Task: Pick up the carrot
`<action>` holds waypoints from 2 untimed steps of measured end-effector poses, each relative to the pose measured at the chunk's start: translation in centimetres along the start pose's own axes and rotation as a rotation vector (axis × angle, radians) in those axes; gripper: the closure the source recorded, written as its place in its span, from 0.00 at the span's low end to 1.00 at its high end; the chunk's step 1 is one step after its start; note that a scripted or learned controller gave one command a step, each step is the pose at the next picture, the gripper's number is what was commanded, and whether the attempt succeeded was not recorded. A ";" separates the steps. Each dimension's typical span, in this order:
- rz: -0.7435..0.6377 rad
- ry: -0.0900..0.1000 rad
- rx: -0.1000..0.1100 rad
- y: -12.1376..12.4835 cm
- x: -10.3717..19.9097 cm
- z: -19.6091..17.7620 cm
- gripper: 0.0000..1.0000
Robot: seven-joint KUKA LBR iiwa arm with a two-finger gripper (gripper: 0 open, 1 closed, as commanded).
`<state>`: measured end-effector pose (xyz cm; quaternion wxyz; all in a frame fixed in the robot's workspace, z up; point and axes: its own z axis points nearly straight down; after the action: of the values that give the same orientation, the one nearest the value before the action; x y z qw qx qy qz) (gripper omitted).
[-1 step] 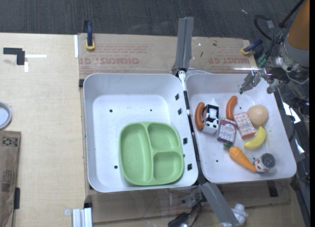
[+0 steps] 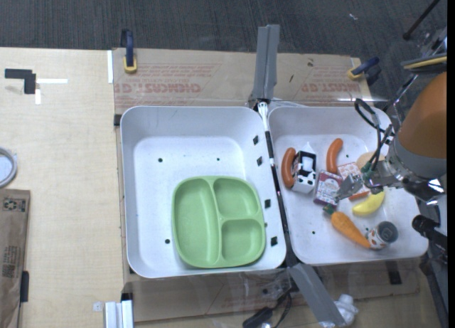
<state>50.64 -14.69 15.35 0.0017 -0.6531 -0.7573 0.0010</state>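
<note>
Mirrored red print "CHEMCAST GP" [image 2: 173, 77] runs along the cardboard surface [image 2: 57, 149]. The tapered orange carrot [image 2: 349, 228] lies at five o'clock in the right bin [image 2: 298, 245]. The claw [image 2: 353, 188] (whether it is open or closed I cannot tell) sits just above it.

Glossy plastic green tray [image 2: 219, 221]; smooth white bin [image 2: 142, 177]; matt brown cardboard [image 2: 57, 141]

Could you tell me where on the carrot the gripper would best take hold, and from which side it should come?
Probably the thick middle of the carrot, from above. It lies flat in the right bin, slanting from upper left to lower right, so closing across its narrow width suits it. The banana sits close to its upper right and a small can near its lower end, so the left half has more room.
</note>
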 end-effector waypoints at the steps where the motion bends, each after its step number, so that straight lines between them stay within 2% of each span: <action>1: 0.162 -0.001 -0.002 2.3 -2.3 0.0 0.00; 2: 0.189 -0.001 -0.001 3.9 -3.7 3.3 0.00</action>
<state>54.99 -17.77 12.06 0.0010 -0.7215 -0.6924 0.0010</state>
